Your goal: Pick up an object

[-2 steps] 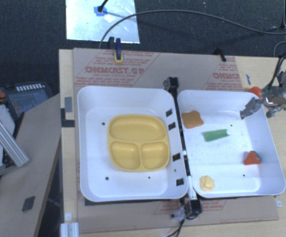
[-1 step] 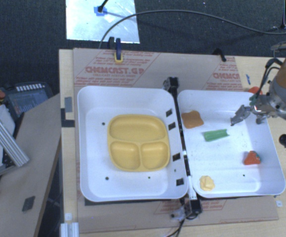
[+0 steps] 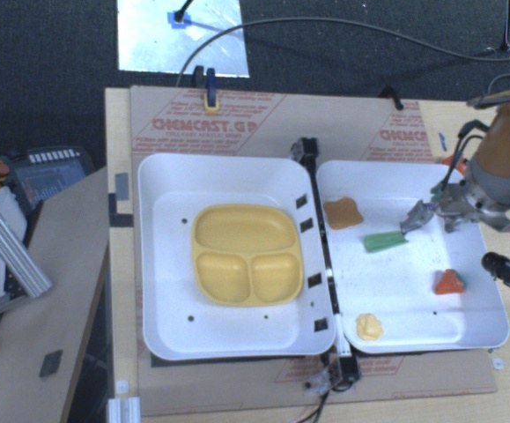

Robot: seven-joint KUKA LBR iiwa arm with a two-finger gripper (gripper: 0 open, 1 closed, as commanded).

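Observation:
In the right bin (image 3: 475, 329) lie a green strip (image 3: 384, 241) near the middle, a brown flat piece (image 3: 343, 211) at the back left, a red-orange piece (image 3: 449, 282) at the right and a pale yellow lump (image 3: 369, 326) at the front left. My gripper (image 3: 417, 218) reaches in from the right and hovers at the green strip's right end, just above and beside it. Whether it touches the strip I cannot tell. Nothing is visibly held.
The left bin (image 3: 162, 236) holds a yellow three-compartment plate (image 3: 244, 252). A black hinge strip (image 3: 318, 254) runs between the two bins. The arm's grey wrist and orange band (image 3: 506, 152) hang over the right bin's far right edge.

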